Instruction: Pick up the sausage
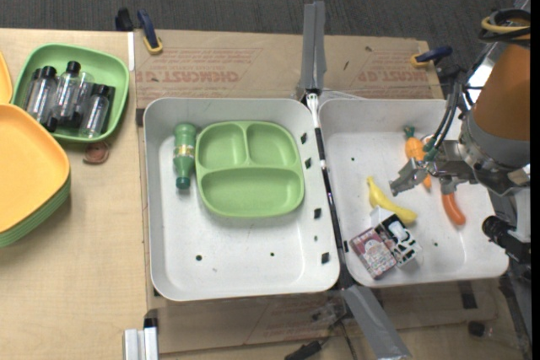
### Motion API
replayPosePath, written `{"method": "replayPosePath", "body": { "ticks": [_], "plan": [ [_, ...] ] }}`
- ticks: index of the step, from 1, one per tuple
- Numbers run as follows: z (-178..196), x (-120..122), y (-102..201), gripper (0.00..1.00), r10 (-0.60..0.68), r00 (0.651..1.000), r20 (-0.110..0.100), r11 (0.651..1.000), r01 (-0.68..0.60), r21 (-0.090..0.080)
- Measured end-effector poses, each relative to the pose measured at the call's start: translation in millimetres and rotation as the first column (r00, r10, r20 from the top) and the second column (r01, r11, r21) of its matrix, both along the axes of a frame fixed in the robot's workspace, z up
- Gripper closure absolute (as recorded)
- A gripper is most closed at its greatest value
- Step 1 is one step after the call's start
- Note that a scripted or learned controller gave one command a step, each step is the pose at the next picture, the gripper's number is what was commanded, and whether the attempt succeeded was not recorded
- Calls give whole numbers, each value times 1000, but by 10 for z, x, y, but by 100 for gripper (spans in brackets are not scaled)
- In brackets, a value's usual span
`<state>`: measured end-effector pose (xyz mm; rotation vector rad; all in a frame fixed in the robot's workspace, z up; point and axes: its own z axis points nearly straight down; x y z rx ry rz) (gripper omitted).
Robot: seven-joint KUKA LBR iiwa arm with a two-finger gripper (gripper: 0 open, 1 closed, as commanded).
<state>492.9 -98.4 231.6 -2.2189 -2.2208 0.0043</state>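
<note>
The sausage (454,208) is a short orange-red link lying in the right bin (472,261), towards its right side. My gripper (419,179) hangs low over that bin, just left of the sausage's upper end and right of a yellow banana (388,201). A carrot (413,147) with a green top lies directly behind the gripper. Nothing can be seen held in the gripper.
A pink packet (372,251) and a black-and-white pack (400,237) lie at the right bin's front. The left bin (245,261) holds a green divided plate (250,168) and a green bottle (183,154). Outside on the left are orange plates (29,181) and a green tray of vials (72,93).
</note>
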Motion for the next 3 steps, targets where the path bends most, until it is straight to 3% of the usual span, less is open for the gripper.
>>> {"method": "replayPosePath", "body": {
  "ticks": [1,2,3],
  "plan": [
    [-712,133,-630,0,11,1000,0,1000,-11,1],
    [-1418,-45,-1186,0,253,968,0,968,-253,11],
    [-1326,-41,-1203,100,249,968,1,968,-249,6]
  ]
}}
